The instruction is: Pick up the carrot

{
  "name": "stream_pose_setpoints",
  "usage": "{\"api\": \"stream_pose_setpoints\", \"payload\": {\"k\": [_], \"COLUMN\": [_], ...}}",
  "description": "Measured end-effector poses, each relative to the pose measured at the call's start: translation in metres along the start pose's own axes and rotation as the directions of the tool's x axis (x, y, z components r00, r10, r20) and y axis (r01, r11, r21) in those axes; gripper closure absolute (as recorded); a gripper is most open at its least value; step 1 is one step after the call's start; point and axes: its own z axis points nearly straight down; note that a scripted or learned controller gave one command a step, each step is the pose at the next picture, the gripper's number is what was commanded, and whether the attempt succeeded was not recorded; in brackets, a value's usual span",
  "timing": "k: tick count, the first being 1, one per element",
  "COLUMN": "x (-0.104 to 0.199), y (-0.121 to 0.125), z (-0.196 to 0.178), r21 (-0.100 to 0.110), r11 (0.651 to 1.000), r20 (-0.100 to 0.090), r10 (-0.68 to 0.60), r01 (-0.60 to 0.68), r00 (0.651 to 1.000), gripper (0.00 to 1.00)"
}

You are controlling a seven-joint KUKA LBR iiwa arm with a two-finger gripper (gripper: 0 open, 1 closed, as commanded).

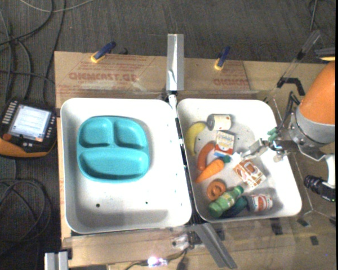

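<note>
So the carrot (210, 170) is lying at a slant in the middle of the right bin (281, 129), leafy end pointing up-right toward a small red-and-white carton (225, 142), and it's packed in pretty tight: an orange-red pepper-ish thing (204, 153) sits right against its upper side, a yellow banana (195, 135) is just above that, and an orange ring-shaped piece (217, 189) is just below. The tool (258, 148) is hanging over the right part of that bin, beside a snack packet (249, 172), and honestly I can't tell how wide it's set or whether it's got anything (too small and blurry at the tip). My worry is that a descent lands on the crowd, so it pinches the pepper or carton instead, or just shoves the carrot sideways. The slanted, tapered body could also squirt out of a pinch. The left bin (67, 151) with the blue tray (114, 149) isn't in play.
</note>
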Motion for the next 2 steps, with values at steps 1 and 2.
{"api": "stream_pose_setpoints", "payload": {"k": [1, 2], "x": [0.034, 0.021], "y": [0.016, -0.025], "z": [0.085, 0.029], "r21": [-0.039, -0.001], "r11": [0.993, 0.981], "r20": [0.019, 0.001], "r10": [-0.112, -0.196], "r01": [0.113, 0.196], "r00": [0.994, 0.981], "gripper": [0.0, 0.0]}}
